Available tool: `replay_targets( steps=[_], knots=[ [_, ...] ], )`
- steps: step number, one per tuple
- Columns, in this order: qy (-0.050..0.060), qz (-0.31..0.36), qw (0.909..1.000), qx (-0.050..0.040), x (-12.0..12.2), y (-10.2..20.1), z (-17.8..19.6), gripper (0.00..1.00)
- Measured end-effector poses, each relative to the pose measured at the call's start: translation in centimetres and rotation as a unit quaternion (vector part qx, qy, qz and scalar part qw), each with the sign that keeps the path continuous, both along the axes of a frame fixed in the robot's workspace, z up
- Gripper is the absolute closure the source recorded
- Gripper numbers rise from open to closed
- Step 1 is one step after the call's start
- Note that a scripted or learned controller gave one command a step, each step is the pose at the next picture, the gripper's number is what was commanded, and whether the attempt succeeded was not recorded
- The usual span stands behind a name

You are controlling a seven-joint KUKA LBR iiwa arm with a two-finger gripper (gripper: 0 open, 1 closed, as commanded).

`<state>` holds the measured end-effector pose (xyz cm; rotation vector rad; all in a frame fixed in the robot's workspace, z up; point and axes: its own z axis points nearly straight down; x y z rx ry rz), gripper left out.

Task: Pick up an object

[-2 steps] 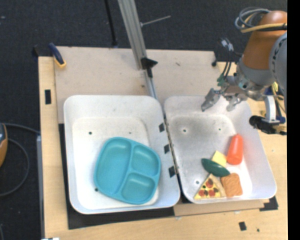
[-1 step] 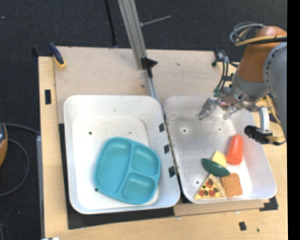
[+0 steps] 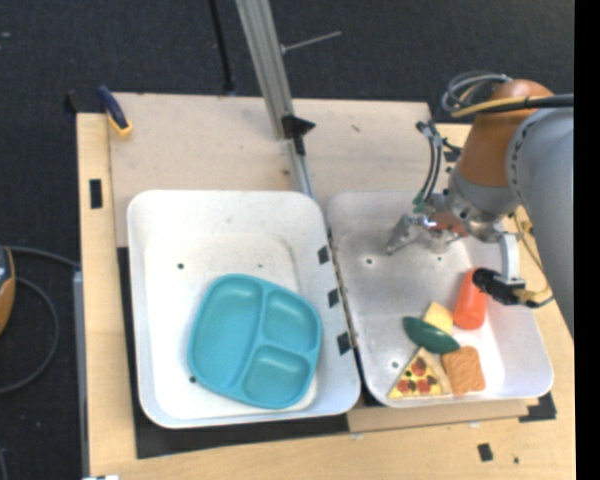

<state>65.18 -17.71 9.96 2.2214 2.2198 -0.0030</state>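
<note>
End effector above right bin

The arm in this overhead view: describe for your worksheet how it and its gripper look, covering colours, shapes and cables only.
The arm is a thick, rounded grey tube with an orange band above the wrist. Thin light cables loop over the top of that band. Below it sits a metallic grey gripper with slim fingers, and a dark cable runs down to it. A black fitting projects beneath the wrist.
</note>
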Motion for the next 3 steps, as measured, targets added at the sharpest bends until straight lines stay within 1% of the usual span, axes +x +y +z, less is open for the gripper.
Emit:
replay_targets(
  steps=[1, 3],
  knots=[
    [-0.003, 0.0, 1.0, -0.0008, 0.1, -0.1, 1.5, 1.0],
    [-0.005, 0.002, 1.0, 0.0, 1.1, 1.1, 13.8, 1.0]
  ],
)
